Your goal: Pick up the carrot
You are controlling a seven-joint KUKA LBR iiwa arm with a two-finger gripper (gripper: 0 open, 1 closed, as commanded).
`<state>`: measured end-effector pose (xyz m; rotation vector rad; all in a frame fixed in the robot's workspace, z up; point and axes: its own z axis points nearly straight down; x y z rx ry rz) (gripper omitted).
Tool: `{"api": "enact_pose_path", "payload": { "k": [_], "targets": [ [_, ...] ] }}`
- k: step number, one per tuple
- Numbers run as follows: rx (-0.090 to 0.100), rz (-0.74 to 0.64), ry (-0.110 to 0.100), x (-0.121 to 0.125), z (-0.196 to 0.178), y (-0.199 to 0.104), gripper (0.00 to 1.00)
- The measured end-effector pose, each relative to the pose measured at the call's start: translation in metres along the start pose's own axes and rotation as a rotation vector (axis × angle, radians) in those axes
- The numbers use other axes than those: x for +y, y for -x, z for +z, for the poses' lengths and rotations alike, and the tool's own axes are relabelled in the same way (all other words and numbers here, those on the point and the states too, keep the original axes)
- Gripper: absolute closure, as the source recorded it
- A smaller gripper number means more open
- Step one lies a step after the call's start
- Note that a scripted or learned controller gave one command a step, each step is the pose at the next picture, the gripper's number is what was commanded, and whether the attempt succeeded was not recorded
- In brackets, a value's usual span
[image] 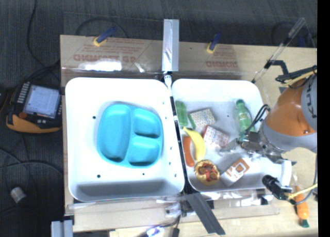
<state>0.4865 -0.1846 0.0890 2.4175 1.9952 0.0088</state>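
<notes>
In the camera view, the carrot (188,150) lies against the right bin's (256,92) left wall, touching the banana (196,142). The hand (251,141) sits well right of the carrot; its opening I cannot tell. Best approach: descend steeply along the wall, avoiding the banana and the green bottle (181,113) just behind.

You see two white bins side by side. The left bin (77,127) holds a blue divided tray (130,134). In the right bin (216,89), the carrot (188,151) lies along the left wall, touching a banana (196,142) just beside it. A green bottle (242,114) stands out near the far right side, with packets between. The arm (291,120) reaches in from the right, its gripper (251,140) low over the bin's right part, well apart from the carrot.
</notes>
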Motion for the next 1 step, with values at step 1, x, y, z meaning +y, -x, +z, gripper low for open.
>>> {"api": "enact_pose_path", "payload": {
  "k": [1],
  "targets": [
    [0.000, -0.099, -0.013, -0.0121, -0.1212, -0.0574, 0.00]
  ]
}}
